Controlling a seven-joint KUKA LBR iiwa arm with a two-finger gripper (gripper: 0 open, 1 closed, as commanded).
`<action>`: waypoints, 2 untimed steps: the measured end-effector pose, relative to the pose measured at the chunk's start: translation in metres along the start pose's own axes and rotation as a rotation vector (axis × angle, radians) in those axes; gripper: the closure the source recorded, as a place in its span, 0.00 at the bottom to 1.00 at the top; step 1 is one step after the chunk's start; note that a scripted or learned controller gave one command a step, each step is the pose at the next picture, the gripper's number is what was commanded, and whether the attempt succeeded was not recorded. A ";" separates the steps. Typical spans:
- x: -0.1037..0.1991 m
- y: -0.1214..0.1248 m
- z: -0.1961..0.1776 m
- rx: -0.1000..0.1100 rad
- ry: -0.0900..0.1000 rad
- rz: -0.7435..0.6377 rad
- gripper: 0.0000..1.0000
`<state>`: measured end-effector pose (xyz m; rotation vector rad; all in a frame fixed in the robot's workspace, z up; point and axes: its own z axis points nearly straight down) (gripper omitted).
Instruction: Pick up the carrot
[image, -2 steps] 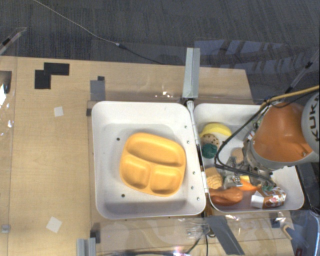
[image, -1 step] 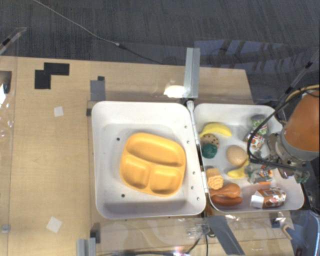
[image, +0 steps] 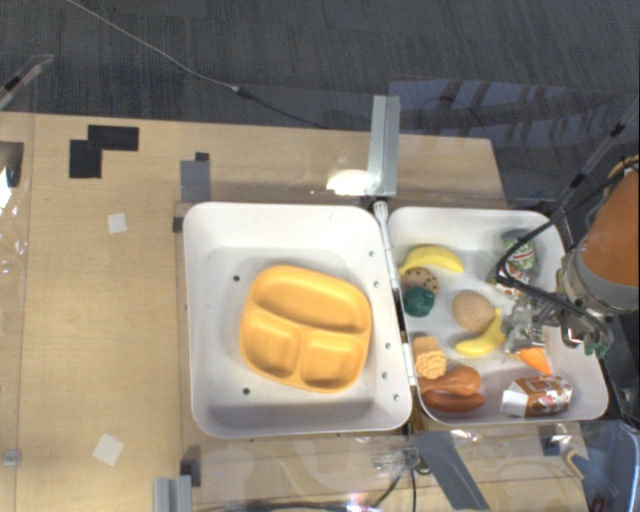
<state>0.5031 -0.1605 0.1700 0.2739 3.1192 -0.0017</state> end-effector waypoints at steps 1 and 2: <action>0.010 0.019 0.006 -0.001 0.001 -0.322 1.00; -0.006 -0.033 0.018 -0.001 0.002 -0.753 1.00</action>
